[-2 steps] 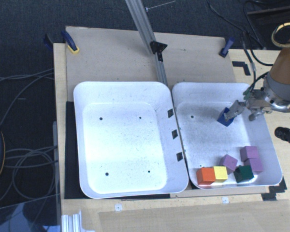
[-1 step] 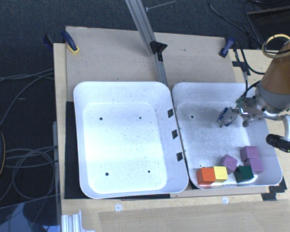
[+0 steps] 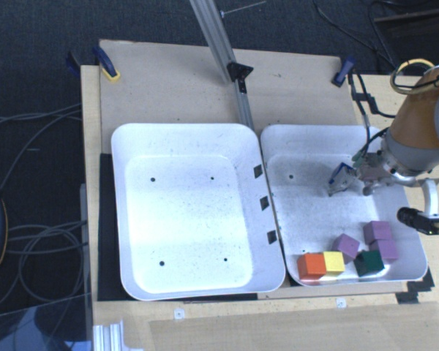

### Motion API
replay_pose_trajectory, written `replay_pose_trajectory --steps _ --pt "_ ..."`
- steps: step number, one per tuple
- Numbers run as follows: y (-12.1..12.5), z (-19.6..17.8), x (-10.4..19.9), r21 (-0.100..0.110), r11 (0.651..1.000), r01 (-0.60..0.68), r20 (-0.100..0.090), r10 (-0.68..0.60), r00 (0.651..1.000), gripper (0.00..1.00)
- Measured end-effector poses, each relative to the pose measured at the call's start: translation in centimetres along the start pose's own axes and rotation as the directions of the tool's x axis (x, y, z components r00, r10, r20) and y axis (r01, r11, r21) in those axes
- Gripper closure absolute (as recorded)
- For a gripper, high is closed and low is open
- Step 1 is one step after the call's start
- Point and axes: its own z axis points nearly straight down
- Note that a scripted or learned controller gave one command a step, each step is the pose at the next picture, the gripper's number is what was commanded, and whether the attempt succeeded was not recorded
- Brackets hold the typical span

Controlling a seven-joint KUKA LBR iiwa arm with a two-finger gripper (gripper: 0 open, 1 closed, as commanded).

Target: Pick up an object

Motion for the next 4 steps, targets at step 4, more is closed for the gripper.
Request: replay_pose_trajectory --steps 4 --pt "1.5 -15.1 0.0 -0.009 1.0 0.001 0.004 -0.001 1.0 1.0"
